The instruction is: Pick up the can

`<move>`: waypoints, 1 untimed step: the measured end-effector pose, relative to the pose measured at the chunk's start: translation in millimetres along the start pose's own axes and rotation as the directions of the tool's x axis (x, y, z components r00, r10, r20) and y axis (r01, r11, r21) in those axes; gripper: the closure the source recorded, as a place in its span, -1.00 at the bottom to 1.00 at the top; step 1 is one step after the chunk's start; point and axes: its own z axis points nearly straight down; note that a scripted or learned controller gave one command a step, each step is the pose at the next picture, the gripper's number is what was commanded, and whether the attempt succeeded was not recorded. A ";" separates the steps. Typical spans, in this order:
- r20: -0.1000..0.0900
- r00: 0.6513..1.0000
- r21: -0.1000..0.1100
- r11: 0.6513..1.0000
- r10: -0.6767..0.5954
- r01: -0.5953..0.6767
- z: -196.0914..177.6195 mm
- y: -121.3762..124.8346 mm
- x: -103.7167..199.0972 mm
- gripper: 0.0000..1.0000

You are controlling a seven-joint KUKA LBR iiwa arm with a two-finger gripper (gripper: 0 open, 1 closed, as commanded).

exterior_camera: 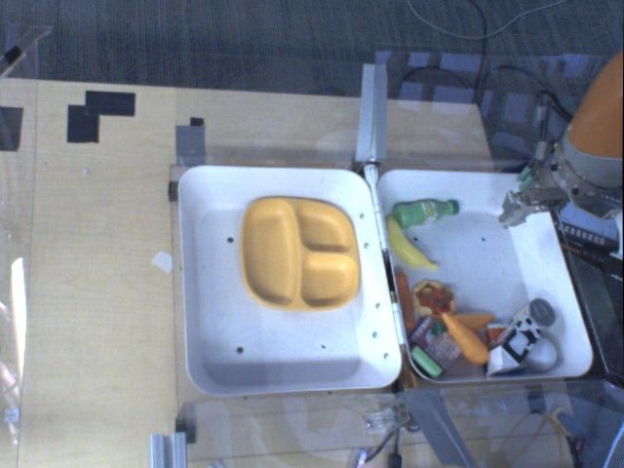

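The can point(532, 337), silvery with a black and white label and a grey round end, lies in the front right corner of the right bin point(546, 252). My gripper point(517, 208) hangs over the bin's far right edge, well behind the can and apart from it. The grey arm with its orange band point(597, 130) comes in from the right. Nothing shows in the gripper.
The right bin also holds a green bottle point(425, 212), a banana point(408, 244), a carrot point(462, 335) and small packets point(431, 344) near the front. A yellow divided tray point(298, 252) sits in the left bin point(210, 291).
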 end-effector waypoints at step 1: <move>0.000 0.992 0.000 0.992 -0.129 0.129 -23.7 -38.2 -6.0 1.00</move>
